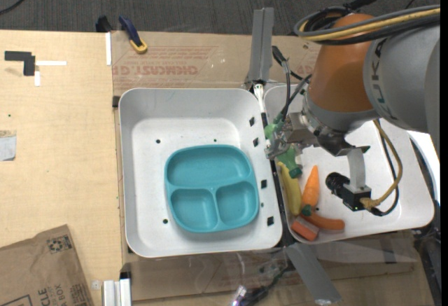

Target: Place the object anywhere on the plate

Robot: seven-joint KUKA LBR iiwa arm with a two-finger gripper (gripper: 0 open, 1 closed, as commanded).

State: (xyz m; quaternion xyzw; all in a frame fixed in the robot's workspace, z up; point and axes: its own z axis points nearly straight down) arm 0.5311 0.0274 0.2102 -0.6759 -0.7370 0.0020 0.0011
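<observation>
A teal plate with three compartments lies in the left white bin, with nothing on it. In the right bin, several toy foods sit close to the left wall: a yellow banana-like piece, an orange carrot, a red-orange sausage-like piece and a small reddish piece. My gripper hangs low over the right bin's left wall, just above the top end of the yellow piece. The wrist hides much of it. I see no object clearly held.
The big grey and orange arm covers the upper part of the right bin, with cables looping down to a black fitting. A blue-and-yellow clamp and cardboard lie on the bench to the left.
</observation>
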